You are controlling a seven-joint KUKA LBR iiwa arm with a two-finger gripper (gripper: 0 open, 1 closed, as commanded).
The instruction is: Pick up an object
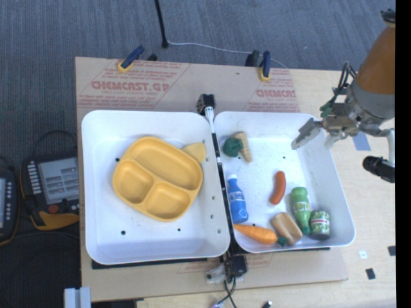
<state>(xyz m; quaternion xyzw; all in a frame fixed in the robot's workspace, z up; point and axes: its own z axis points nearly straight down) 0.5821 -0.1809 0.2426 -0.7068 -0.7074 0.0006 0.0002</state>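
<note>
My gripper (316,137) hangs over the upper right part of the right bin (292,128), open with nothing between its fingers. Below it in that bin lie a red sausage (277,187), a green bottle (299,204), a small can (319,223), a hot dog bun (286,228), a carrot (255,233) and a blue bottle (236,199). A green broccoli piece (230,147) and a beige wedge (243,144) sit at the bin's upper left. The gripper is apart from all of them.
The left bin (103,146) holds a yellow divided plate (157,177) with a yellow wedge (196,151) beside its upper right rim. Two clamps (131,58) (264,66) grip the board's far edge. A controller box (54,178) lies left of the bench.
</note>
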